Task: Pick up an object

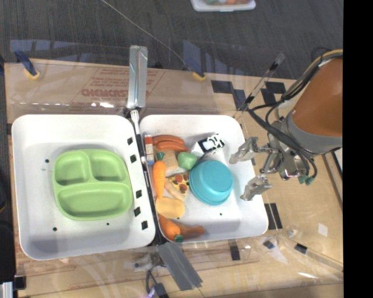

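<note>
Just left of the spread-open tool [249,170], a blue bowl [211,182].

2 shallow white bins side by side on my bench [70,87], bin at the view's left [23,174] holding a green 3-compartment plate [92,184] lying flat, bin at the view's right [252,220] touching it, grey metal bar [137,75] above their seam, white tray [223,6] at the far edge.

A wooden bench [70,87] bears two white bins [29,192].
</note>
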`<state>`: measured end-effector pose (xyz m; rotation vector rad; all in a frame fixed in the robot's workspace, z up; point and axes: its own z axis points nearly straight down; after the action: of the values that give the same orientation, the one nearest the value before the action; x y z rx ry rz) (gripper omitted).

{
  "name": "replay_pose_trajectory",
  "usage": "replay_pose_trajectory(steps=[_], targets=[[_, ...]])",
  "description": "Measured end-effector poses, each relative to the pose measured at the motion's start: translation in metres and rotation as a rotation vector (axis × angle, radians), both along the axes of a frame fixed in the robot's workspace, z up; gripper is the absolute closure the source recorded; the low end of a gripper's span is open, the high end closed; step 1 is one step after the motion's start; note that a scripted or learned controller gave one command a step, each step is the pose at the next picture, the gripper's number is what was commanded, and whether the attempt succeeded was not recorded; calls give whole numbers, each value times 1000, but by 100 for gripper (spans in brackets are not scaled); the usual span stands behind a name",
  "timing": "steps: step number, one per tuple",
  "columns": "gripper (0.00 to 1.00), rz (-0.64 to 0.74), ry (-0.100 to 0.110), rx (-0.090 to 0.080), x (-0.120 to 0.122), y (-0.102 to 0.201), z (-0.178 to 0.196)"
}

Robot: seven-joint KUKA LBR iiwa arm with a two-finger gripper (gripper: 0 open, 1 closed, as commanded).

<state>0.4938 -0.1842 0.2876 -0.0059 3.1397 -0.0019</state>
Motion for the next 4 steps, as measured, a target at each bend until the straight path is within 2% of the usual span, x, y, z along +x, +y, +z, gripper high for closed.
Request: replay_pose_trajectory(steps=[1,2,3,4], targets=[[0,-42,11,4,-6,-19,-135],[100,-31,0,1,-1,-17,-121],[100,148,-9,-4,34,-23,-169],[100,-376,2,3,119,-22,-195]])
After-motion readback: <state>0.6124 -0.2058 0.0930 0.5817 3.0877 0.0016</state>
